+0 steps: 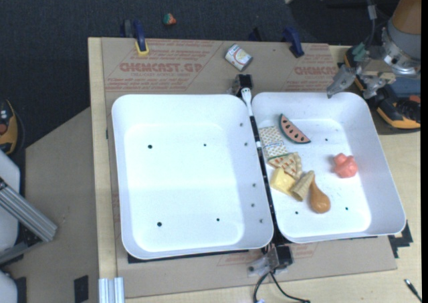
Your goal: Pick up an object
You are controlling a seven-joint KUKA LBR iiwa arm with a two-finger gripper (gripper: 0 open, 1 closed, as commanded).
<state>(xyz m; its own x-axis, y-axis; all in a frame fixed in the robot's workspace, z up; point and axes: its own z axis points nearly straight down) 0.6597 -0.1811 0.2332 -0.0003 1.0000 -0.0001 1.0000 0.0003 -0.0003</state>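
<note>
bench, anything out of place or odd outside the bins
Yes: a small white block lies on the brown board behind the bins, outside both. A tiny coloured object sits on the dark floor beyond the bench. The other toys are grouped in the right bin.

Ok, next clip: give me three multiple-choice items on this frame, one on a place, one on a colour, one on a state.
1. Where do the toys lie?
A. left bin
B. right bin
C. on the cardboard

2. What colour is the lone toy nearest the right bin's right wall?
A. blue
B. pink
C. black

3. Where is the gripper?
A. above the right bin's far right corner, apart from the toys
B. closed on the watermelon slice
C. inside the left bin

Answers: 1 B, all the toys sit in the right bin. 2 B, it is plainly pink. 3 A, it hangs at that corner, touching no toy.
</note>
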